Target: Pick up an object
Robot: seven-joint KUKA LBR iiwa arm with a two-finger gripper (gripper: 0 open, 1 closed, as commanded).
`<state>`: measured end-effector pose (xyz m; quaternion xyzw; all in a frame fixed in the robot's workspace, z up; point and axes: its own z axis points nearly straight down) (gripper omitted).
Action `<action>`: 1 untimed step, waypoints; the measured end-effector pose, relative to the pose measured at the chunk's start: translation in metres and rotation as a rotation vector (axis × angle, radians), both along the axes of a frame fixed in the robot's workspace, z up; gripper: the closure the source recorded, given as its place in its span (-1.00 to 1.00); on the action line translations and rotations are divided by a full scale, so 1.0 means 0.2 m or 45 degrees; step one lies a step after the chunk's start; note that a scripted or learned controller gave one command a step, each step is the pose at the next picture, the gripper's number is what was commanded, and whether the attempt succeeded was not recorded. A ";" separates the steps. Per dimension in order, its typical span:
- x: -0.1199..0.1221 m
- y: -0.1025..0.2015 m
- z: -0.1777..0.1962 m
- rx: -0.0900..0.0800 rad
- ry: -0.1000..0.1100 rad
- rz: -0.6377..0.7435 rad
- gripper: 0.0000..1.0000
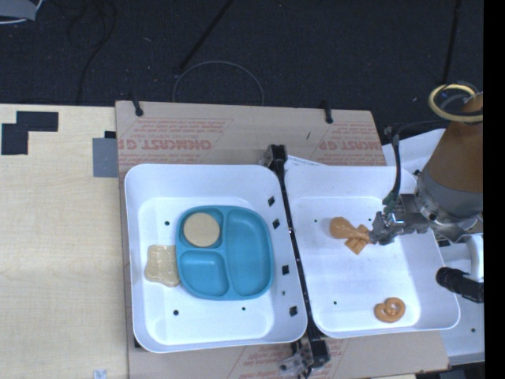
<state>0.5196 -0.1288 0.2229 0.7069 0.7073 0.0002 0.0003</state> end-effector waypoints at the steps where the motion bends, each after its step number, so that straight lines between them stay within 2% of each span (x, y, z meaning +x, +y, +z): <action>1: 0.00 0.23 -0.04 0.003 0.006 0.003 1.00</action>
